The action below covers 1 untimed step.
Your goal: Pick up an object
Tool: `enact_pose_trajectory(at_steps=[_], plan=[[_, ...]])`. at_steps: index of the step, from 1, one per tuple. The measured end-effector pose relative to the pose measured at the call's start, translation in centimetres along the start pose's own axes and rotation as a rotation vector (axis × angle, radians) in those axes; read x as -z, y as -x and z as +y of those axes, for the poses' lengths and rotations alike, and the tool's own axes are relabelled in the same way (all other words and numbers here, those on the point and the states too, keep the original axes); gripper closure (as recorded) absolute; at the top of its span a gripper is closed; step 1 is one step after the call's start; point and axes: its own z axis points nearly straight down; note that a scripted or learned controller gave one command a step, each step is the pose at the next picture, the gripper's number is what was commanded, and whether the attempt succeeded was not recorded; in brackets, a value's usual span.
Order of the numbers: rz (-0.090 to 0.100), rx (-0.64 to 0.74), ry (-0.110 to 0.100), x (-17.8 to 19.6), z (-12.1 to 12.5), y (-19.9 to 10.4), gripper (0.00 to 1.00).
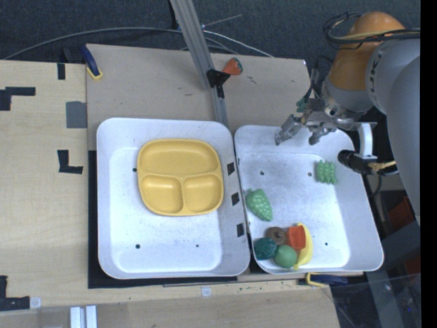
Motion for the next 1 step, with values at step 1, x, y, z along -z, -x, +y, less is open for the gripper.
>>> enact_pose_trajectory(at_steps=[1], plan=[[-0.001,0.000,0.001,-5.03,-0.75,0.63,0.00]])
